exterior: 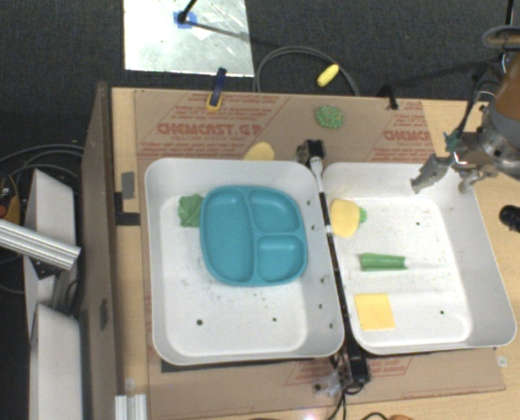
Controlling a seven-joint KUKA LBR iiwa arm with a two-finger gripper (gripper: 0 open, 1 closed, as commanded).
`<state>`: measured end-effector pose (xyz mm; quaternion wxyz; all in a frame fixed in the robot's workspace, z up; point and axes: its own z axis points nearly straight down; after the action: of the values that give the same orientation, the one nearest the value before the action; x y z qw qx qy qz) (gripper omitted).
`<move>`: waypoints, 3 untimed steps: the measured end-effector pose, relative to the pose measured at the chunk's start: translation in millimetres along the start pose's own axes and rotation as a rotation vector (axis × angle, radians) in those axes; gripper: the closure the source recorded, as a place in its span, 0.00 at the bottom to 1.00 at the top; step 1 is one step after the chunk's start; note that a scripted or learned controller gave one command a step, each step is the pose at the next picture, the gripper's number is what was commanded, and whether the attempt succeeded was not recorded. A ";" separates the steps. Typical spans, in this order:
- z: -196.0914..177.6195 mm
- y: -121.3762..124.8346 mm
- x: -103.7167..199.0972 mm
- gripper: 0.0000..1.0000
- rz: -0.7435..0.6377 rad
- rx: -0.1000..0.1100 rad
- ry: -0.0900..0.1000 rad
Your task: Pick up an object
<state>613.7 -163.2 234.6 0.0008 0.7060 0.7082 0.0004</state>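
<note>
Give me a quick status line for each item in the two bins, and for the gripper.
Blue divided plate: flat in the left bin, compartments bare.
Green leafy piece: left bin, tucked against the plate's left edge.
Yellow round piece: right bin, by the divider.
Green stick: lying flat, mid right bin.
Yellow square: flat, near the front.
Gripper: above the right bin's far edge, holding nothing.

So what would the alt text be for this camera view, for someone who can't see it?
A grey robot arm's gripper hovers at the far right corner of the right bin, which holds a yellow round piece, a green stick and a yellow square. The left bin holds a blue divided plate.
</note>
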 end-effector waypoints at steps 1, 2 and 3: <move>137.0 -56.6 44.2 0.00 0.001 0.016 0.006; 149.9 -70.8 57.3 0.00 0.003 -0.001 0.001; 138.9 -69.6 56.9 1.00 0.002 -0.002 0.001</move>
<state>544.1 -106.6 95.5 0.0014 0.7068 0.7074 0.0016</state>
